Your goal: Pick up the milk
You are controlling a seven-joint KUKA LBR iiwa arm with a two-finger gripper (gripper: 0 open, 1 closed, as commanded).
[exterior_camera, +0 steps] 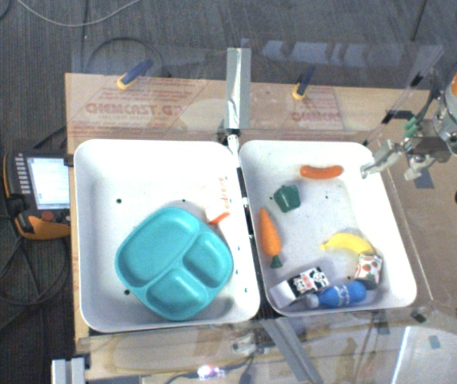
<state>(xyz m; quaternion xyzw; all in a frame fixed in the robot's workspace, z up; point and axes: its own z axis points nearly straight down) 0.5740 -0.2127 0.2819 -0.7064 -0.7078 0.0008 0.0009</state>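
Observation:
The milk (308,282) is a small carton with black and white cow patches. It lies on its side near the front wall of the right bin (394,214), with a blue bottle (341,295) touching it on the right. My gripper (396,162) hangs over that bin's far right rim, well away from the milk and higher in the view. Its two fingers (376,160) stand apart, open, with nothing between them.
The right bin also holds an orange sausage (322,171), a dark green block (287,198), a carrot (270,232), a banana (348,243) and a small red and white carton (369,268). A teal divided plate (174,262) lies in the left bin (100,214).

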